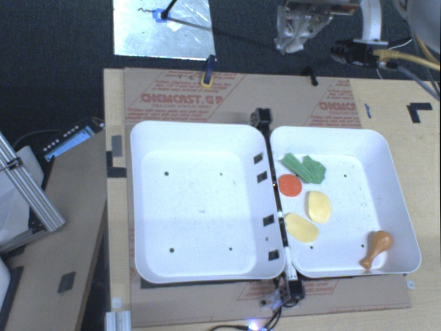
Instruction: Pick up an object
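Observation:
The right bin point(386, 164) holds a green leafy piece point(304, 167), a round orange-red slice point(290, 185), two pale yellow pieces point(318, 206) point(301, 227) and a brown drumstick-shaped piece point(375, 247) near its front right corner. My gripper point(296, 38) hangs high at the top of the view, beyond the far edge of the bench and well apart from every object. Nothing shows between its fingers.
The left bin point(196, 198) lies beside the right one, joined by a black hinge strip point(270, 192). A shiny metal sheet point(164, 18) lies at the far left. Cables and a black fitting point(358, 50) sit at the far right. A yellow clip point(207, 80) is on the board's far edge.

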`<state>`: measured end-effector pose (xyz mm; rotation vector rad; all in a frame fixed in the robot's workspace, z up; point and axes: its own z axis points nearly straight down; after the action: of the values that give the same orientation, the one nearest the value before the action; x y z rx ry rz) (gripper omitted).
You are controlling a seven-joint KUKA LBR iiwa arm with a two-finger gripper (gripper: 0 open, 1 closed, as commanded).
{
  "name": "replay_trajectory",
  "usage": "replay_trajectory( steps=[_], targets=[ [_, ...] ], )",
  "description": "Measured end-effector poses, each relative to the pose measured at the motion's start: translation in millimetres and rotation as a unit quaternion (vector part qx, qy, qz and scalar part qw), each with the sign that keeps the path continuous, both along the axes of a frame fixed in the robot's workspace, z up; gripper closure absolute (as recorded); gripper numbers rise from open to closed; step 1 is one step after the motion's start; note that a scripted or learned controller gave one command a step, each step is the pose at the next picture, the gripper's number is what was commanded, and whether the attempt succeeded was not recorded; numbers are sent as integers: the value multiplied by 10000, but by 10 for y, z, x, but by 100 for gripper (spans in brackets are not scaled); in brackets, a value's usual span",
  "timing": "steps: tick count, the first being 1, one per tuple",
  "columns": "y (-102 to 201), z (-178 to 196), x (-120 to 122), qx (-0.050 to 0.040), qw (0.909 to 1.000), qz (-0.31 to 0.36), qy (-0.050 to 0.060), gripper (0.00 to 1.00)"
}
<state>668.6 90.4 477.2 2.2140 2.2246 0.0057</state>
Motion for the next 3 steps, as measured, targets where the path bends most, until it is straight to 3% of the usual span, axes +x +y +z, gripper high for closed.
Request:
replay_trajectory(
  steps=[1, 2, 3],
  targets=[
    [16, 315, -2, 1, 10000, 3, -2, 100],
    [-42, 605, -313, 5, 10000, -8, -1, 100],
    [753, -529, -3, 1, 10000, 28, 63, 100]
  ],
)
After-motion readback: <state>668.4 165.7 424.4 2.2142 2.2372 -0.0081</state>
